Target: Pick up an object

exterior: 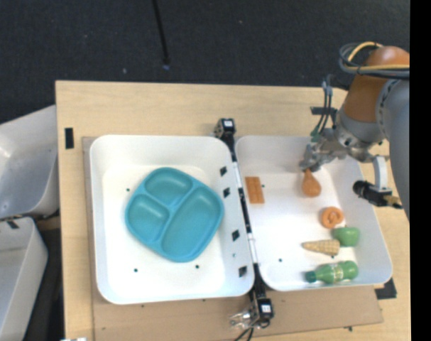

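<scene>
One gripper: you see the gripper point(313, 160) low over the far part of the right bin point(286, 261); whether its jaws stand wide or narrow you cannot tell.
Nearest object: your orange lump point(312, 184) lies just nearside of the fingertips, apart or touching is unclear.
Other objects: an orange block point(254, 190) by the divider, an orange round piece point(331, 217), a green piece point(347, 236), a cone point(321, 246), a green bottle point(333, 272).
Left bin point(116, 275): a blue divided plate point(174, 213).
</scene>
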Controlling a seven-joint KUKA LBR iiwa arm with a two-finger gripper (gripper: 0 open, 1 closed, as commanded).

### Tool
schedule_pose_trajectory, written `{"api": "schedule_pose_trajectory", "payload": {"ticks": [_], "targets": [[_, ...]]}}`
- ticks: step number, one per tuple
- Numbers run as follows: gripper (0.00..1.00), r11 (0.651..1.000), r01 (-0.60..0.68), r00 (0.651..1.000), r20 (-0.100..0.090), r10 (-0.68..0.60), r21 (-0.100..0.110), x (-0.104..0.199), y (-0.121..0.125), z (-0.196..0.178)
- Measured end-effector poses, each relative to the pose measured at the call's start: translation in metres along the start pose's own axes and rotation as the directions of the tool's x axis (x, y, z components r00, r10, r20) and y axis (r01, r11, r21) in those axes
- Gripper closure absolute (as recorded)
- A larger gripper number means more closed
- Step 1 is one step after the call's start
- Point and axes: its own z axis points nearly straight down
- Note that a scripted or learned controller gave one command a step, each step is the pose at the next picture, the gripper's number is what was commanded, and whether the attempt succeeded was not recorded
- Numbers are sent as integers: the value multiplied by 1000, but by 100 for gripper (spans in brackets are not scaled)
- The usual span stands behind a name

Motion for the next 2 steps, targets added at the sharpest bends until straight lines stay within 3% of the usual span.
{"api": "schedule_pose_trajectory", "payload": {"ticks": [2], "targets": [[100, 1000, -3, 1000, -5, 3, -3, -9, 7, -125]]}}
